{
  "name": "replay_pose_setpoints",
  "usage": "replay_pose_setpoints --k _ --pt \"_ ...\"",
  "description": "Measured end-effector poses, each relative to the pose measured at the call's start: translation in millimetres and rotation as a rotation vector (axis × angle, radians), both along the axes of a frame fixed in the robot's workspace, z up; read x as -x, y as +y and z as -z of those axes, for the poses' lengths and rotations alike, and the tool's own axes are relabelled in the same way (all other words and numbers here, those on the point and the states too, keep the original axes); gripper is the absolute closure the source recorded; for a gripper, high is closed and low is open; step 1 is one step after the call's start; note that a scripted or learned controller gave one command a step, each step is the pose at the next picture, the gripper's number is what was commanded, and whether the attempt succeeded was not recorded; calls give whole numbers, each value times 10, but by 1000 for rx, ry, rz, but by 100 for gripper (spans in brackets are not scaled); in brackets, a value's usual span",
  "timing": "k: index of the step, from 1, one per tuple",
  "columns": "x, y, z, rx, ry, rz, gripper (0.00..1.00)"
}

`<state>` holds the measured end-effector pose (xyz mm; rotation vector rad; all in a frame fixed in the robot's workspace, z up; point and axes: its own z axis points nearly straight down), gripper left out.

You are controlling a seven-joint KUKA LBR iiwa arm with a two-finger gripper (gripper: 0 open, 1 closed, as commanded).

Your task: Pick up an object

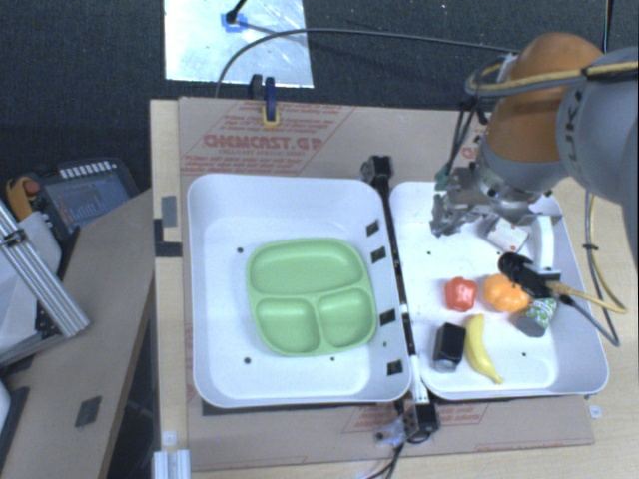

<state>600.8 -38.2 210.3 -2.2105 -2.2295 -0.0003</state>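
Two white bins sit side by side; over the right bin [589, 367] the gripper [451, 218] hovers above a red object [460, 293], grip unreadable.

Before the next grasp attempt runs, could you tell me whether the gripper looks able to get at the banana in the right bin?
Probably yes: the banana lies uncovered near the bin's front, and the gripper hangs above the same bin.

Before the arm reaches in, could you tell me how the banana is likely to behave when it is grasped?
The banana looks curved and smooth, so it may pivot or slip sideways between the fingers. It lies flat beside a black block, so it probably won't roll far. It looks like a light plastic toy.
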Motion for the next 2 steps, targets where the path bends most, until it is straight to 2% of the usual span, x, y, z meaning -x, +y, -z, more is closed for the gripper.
replay_pose_setpoints --k 1,2 --pt "176 612 -7 -1 -1 -2 100" --pt "372 1039 -69 -1 -1 -1 100"
